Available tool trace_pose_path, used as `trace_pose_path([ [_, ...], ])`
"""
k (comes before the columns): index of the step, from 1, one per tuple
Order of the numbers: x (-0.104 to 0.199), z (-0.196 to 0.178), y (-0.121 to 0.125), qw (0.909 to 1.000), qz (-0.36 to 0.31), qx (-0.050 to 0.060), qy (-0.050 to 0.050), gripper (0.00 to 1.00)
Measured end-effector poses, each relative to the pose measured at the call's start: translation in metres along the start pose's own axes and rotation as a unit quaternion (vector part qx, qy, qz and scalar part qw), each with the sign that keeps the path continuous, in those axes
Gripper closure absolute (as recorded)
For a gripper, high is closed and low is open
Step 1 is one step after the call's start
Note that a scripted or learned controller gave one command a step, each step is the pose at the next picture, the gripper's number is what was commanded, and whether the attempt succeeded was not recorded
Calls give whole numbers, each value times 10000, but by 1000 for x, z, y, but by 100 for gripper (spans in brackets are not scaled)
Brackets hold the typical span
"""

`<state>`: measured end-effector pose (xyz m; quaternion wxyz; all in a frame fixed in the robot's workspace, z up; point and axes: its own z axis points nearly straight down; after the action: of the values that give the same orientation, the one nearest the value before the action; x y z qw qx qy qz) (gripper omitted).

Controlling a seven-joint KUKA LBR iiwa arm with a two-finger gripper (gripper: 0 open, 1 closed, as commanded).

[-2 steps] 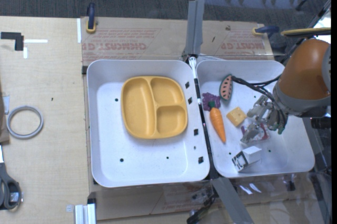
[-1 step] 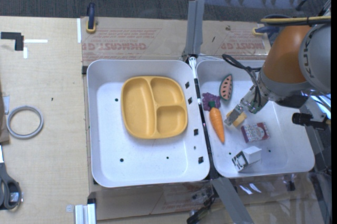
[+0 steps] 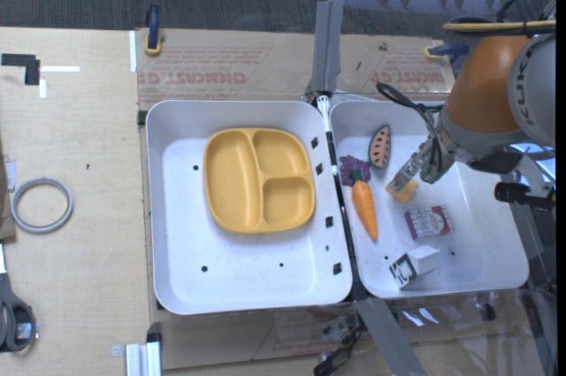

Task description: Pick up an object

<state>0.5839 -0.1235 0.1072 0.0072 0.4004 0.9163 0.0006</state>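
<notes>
The right bin (image 3: 495, 277) holds a watermelon slice (image 3: 379, 146), purple grapes (image 3: 354, 166), a carrot (image 3: 364, 208), a small yellow block (image 3: 402, 188), a dark red packet (image 3: 428, 222) and a small white and black box (image 3: 414, 265). My gripper (image 3: 421, 165) hangs over the upper middle of this bin, pointing down and to the left. Its tip is right at the yellow block, just right of the watermelon slice. Whether the block is touched or lifted is not clear from this angle.
A yellow divided plate (image 3: 259, 180) lies in the left bin (image 3: 177, 277). A grey divider post (image 3: 325, 47) stands behind the seam between the bins. On the bench at left lie a grey ring (image 3: 40, 204) and scissors (image 3: 16, 321).
</notes>
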Motion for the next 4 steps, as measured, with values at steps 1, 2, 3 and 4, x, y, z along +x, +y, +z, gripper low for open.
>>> trace_pose_path([
  [1, 2, 4, -2, 10000, 2, 27, 31, 0],
  [2, 1, -6, -1, 10000, -9, 24, 16, 100],
  [3, 1, -6, -1, 10000, -9, 25, 17, 0],
  [4, -19, 16, -40, 9798, 1997, 56, 54, 0],
])
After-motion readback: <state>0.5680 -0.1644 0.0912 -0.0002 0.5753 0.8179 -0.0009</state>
